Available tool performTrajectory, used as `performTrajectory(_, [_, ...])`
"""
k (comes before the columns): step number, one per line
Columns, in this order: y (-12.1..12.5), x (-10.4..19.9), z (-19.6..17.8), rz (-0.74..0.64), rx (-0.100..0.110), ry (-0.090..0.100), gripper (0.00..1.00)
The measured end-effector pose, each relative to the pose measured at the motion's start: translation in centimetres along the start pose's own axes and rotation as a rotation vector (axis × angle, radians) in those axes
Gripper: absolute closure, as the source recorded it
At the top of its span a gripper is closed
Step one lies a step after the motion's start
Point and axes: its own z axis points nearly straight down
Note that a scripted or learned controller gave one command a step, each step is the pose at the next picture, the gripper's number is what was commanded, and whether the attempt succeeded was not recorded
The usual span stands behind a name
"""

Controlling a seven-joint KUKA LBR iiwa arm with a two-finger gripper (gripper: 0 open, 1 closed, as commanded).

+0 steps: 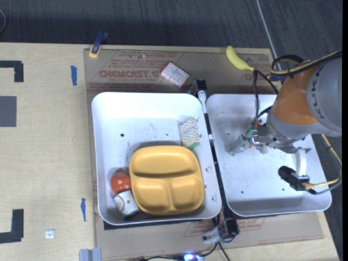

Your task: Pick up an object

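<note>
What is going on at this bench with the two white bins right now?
A grey robot arm with an orange band reaches in from the right, its gripper low over the right-hand white bin. Nothing shows between its fingers. The objects lie in the left-hand white bin: a yellow compartment tray, an orange and white toy beside it, and a small patterned packet.

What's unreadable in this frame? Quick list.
- Gripper, camera view: small and blurred over the right white bin; finger state unclear.
- Orange-and-white toy, camera view: partly hidden under the yellow divided plastic tray; shape unclear.
- Small patterned packet in the left white bin: print too small to read.
- Arm's grey body: cut off by the right edge.
</note>
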Motion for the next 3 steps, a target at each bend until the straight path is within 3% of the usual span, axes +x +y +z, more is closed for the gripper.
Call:
performTrajectory(1, [-5.3,1.7,0.0,0.001,0.001,0.001,0.0])
performTrajectory(2, [-2.4,1.8,0.0,0.0,0.0,0.0,0.0])
performTrajectory(3, [-2.3,1.8,-1.0,0.001,-0.004,0.0,1.0])
